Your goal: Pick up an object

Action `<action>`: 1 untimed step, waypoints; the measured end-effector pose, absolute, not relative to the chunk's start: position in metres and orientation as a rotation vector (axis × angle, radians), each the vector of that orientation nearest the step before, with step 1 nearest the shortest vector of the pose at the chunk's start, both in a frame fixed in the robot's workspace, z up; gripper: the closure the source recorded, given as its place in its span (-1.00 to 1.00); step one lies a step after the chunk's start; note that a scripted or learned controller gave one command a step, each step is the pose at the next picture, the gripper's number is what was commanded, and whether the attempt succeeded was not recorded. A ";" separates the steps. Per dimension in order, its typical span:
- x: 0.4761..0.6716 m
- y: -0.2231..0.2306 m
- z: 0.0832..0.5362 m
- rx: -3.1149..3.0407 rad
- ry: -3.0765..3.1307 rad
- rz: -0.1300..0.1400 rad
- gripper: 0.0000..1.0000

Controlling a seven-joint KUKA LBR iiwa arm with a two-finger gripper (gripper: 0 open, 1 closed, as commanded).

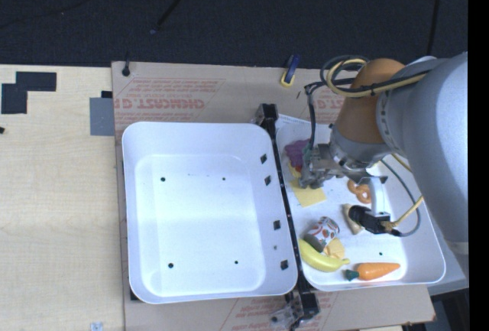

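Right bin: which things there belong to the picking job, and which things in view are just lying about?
Job:
pincer, low over the yellow block
purple toy
banana
carrot
can
right bin

Lying about:
left bin
yellow-blue clip on the board
grey square on the bench

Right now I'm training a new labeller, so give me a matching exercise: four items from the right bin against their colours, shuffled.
Things:
1. carrot
2. banana
3. flat square under the gripper
4. soft item at the bin's far left corner

Colours:
A. purple-pink
B. orange
C. pale yellow
D. bright yellow

Pairs: 1-B, 2-D, 3-C, 4-A
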State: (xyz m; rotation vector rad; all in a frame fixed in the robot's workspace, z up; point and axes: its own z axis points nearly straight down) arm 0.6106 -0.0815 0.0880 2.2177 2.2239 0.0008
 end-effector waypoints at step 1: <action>0.608 -0.082 0.088 2.220 2.224 -0.002 -1.00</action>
